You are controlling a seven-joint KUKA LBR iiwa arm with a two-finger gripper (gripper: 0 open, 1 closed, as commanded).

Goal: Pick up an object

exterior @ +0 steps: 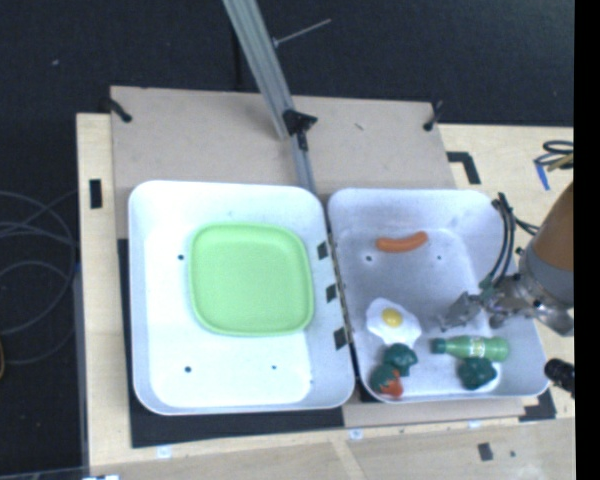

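The right bin (450, 213) holds several toy foods. An orange sausage (401, 241) lies near its far wall. A fried egg (391, 319) sits left of centre, with a green broccoli piece (401, 356) and a small red item (388, 379) just in front of it. A green bottle (472, 347) lies on its side near the front right, and a dark green item (476, 373) lies below it. My gripper (460, 312) reaches in from the right and hovers just above the bottle, to the right of the egg. Nothing shows in its grasp.
The left bin (160, 298) carries a light green square plate (250, 278). A grey pole (265, 63) slants down to the far edge between the bins. Black cables (500, 243) hang by the arm at the right bin's far right corner.
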